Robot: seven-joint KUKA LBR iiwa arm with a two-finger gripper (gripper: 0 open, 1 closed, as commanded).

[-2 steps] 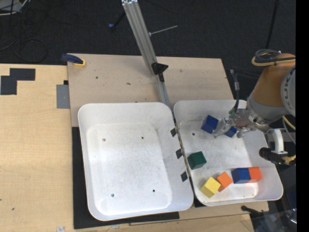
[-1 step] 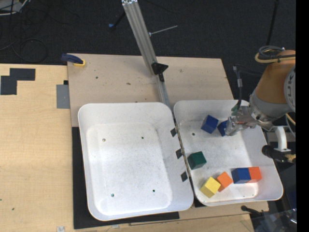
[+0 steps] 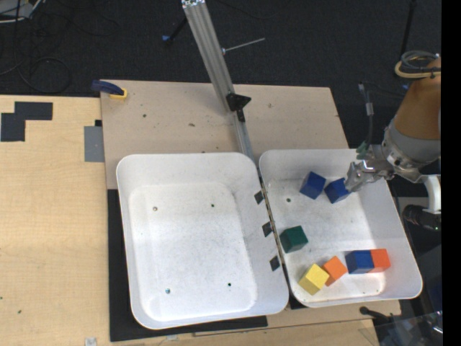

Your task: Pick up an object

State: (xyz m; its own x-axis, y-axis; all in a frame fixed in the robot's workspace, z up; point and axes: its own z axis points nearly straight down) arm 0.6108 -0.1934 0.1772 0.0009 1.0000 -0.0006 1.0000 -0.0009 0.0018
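Reaching into the right white bin, low by a small blue cube, likely to grab it. Pincer: cannot tell if grabbing.

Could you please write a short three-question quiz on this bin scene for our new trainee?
1. True or false: all the blocks lie in the right bin.
2. Which block lies nearest the divider between the bins? A) yellow block B) green block C) red-orange block
3. What colour are the two blocks closest to the tool?

Key
1. True; the left bin holds no blocks.
2. B.
3. Blue: one blue block lies right by the tool's tip, another beside it to the left.
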